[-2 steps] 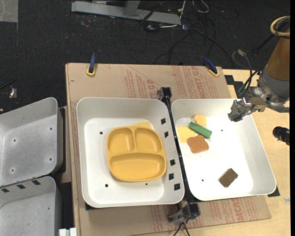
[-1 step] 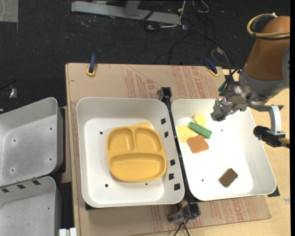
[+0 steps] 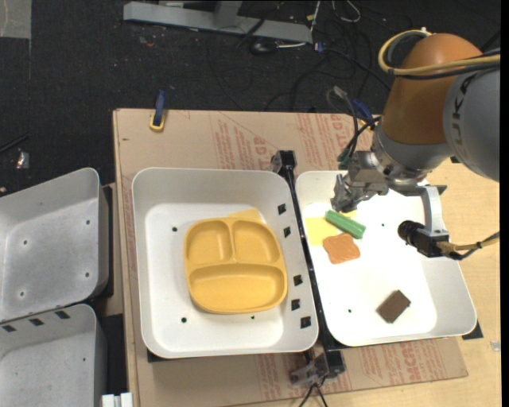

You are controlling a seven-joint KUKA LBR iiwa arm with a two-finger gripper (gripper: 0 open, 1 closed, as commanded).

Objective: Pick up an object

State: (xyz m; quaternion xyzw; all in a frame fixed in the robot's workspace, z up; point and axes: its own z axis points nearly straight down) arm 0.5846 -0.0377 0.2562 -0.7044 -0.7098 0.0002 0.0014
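Your gripper [image 3: 343, 200] crowded over the green block [image 3: 344, 223], yellow piece [image 3: 316, 230] and orange piece [image 3: 342, 250] just beside it, brown block [image 3: 393, 305] well apart on open right bin [image 3: 453, 286] floor, yellow tray [image 3: 235, 265] filling the left bin [image 3: 151, 238] middle.

1. A dark floor [image 3: 64, 87] lies around the bench, strewn with cables [image 3: 334, 16] near the top edge
2. A pale metal bar [image 3: 215, 20] lies on the floor at the top
3. The bench top is brown board [image 3: 215, 135] printed with red lettering
4. A blue and yellow clamp [image 3: 158, 111] sits at the board's far left corner
5. Grey-white trays [image 3: 48, 230] lie at the left
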